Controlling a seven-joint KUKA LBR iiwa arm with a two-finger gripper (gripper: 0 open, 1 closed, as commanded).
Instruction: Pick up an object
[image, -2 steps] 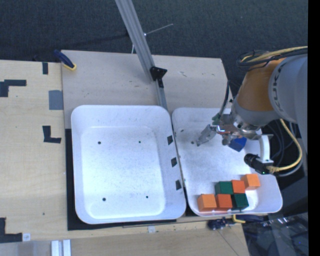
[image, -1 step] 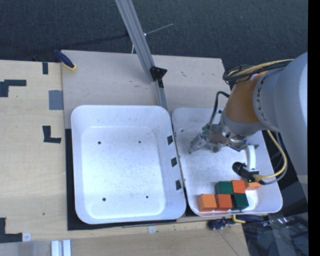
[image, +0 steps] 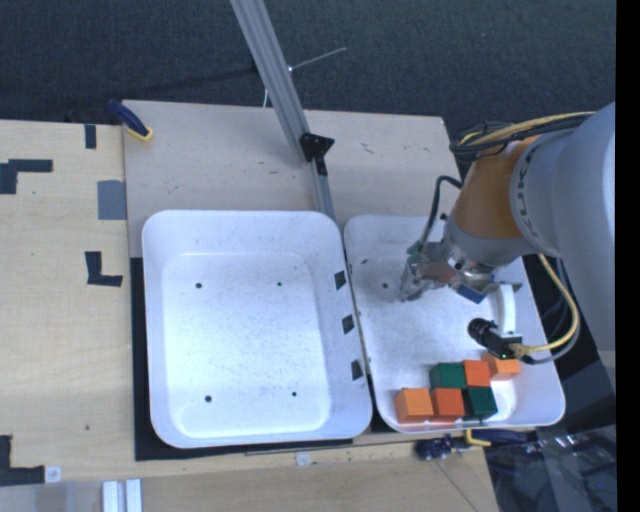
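My gripper (image: 412, 285) hangs over the right bin (image: 385, 240), near its far left corner; jaw state indiscernible. Coloured blocks (image: 455, 392) cluster at its near edge.

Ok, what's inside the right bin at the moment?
The right bin holds orange blocks and green blocks clustered in its near corner. The claw hangs over its middle; the arm covers the bin's far right part.

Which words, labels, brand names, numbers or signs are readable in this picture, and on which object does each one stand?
None: no text can be read.
The dark marks on the wooden bench are plain tape shapes, not letters.
The blocks in the right bin, the left bin and the gripper show no legible label.
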